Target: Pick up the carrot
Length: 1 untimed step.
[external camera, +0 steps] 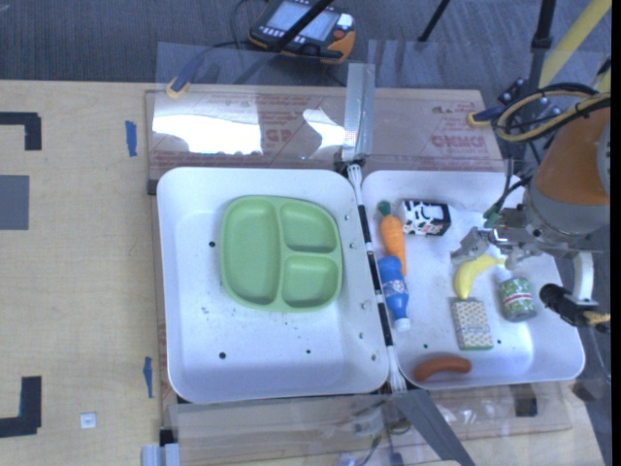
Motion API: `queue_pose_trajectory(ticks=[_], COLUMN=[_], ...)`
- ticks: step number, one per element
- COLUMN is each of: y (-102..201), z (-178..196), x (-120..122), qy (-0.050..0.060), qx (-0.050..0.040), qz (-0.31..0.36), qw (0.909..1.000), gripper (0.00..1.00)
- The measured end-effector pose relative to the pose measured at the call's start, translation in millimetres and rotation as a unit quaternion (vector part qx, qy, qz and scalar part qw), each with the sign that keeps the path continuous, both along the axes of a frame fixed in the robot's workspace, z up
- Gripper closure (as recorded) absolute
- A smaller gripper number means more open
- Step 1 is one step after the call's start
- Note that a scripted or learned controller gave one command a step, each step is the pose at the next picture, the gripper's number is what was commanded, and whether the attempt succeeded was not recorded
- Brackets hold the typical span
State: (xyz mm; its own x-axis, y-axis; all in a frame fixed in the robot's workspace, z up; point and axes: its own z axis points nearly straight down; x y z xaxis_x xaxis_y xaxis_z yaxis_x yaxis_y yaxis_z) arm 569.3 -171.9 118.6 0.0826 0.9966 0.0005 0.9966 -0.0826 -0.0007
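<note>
Grey carpet (116, 17), wooden bench (68, 260)

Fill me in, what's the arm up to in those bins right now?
The gripper sits over the right bin, close above the banana and next to a small green jar. The carrot it is meant to pick lies untouched near that bin's left wall, above a blue bottle. A green divided plate sits in the left bin.
</note>
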Motion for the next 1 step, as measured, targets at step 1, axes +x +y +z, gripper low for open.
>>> queue_pose_trajectory(ticks=[1], y=[1.0], z=[-9.1], x=[-45.1], qy=[0.000], qx=[0.0003], qz=[-0.006], qw=[1.0000], gripper=[0.00])
